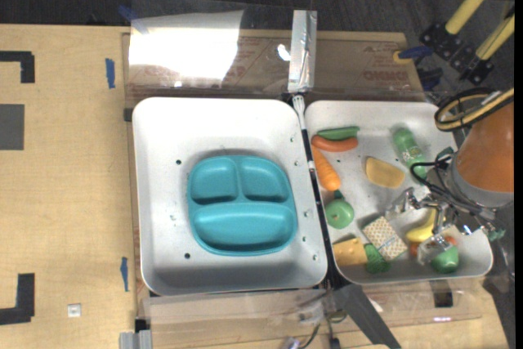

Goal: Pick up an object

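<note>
We find the left bin (pixel 155 200) roomy — a teal divided tray (pixel 241 202) fills its middle, leaving bare white floor all round it. The right bin (pixel 359 117) is crowded: carrots (pixel 328 159) by the dividing wall, a green ball (pixel 339 213), a yellow wedge (pixel 383 172), a cracker-like block (pixel 383 238) and small toys beneath the gripper (pixel 425 217) — we see bare floor mainly along its far edge and between wedge and carrots.
</note>
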Motion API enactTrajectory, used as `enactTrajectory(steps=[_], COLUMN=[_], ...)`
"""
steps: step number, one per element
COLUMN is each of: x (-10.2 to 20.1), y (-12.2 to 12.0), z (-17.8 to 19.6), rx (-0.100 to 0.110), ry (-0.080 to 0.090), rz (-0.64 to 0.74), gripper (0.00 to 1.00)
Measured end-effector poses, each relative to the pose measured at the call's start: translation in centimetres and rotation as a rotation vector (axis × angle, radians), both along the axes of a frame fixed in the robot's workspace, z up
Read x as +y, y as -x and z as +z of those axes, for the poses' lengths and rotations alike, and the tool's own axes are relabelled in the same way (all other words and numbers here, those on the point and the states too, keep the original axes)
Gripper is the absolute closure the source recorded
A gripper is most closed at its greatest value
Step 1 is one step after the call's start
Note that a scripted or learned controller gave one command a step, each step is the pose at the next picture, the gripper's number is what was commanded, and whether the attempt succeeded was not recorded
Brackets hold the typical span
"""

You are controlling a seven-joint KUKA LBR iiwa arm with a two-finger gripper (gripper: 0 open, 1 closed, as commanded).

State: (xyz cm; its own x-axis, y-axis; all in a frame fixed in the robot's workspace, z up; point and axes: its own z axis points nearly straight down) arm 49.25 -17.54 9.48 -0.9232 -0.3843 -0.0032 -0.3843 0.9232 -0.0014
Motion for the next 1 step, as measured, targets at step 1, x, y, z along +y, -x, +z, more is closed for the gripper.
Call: enactTrajectory(steps=[1], x=[-1.99], y=[0.02], z=[-0.58], rx=[-0.009], ry=[0.0], rz=[0.046], gripper=[0.0])
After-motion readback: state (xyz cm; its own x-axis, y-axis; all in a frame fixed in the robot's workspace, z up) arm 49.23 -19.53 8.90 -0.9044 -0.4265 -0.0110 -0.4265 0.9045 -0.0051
